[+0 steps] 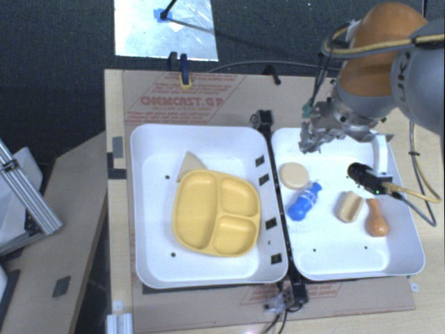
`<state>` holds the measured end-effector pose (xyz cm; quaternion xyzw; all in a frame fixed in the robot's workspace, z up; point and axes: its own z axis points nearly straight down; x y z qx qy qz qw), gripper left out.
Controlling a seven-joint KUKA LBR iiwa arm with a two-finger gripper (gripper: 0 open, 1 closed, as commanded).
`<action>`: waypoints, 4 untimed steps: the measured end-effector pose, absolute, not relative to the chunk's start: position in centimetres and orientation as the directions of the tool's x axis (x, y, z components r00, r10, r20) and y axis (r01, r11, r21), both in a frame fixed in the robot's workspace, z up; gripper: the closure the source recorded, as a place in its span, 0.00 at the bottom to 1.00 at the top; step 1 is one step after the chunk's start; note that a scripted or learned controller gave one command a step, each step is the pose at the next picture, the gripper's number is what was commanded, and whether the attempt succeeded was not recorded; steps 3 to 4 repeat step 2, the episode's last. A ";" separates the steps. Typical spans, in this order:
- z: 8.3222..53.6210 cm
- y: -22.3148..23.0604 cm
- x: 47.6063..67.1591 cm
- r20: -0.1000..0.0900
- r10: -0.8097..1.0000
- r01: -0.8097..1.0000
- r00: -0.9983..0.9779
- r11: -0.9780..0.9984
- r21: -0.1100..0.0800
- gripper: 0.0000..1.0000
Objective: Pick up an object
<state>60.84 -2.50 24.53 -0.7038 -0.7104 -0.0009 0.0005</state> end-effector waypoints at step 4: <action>22.2 8.7 57.0 0.003 1.000 1.000 -0.010 0.010 -0.002 1.00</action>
